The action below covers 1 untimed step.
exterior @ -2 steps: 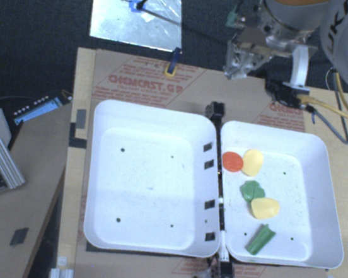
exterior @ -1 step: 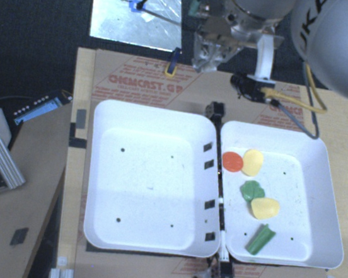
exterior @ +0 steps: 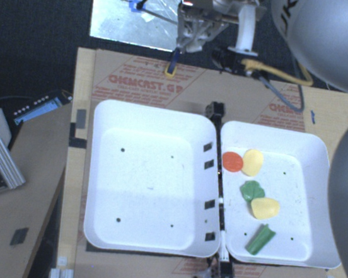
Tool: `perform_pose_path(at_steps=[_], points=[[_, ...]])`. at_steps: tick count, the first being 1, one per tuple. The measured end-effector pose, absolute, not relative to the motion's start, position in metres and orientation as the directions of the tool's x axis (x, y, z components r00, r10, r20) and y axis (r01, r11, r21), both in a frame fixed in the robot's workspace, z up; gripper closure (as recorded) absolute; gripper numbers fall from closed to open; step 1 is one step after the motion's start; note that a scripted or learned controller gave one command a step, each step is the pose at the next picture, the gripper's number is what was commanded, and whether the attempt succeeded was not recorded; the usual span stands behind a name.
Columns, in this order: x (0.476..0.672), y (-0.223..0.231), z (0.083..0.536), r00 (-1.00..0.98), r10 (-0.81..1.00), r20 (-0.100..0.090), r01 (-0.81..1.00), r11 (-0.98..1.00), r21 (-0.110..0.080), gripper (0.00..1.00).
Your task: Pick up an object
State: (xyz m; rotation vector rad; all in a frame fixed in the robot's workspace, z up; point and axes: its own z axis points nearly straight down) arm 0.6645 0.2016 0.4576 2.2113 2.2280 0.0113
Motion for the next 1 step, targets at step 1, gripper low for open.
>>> perform_pose_path(at_steps=[1], points=[[0.669, 0.1302, 0.4267, 0.005, 1.0, -0.002, 1.0, -0.005, 0.0, 1.0]])
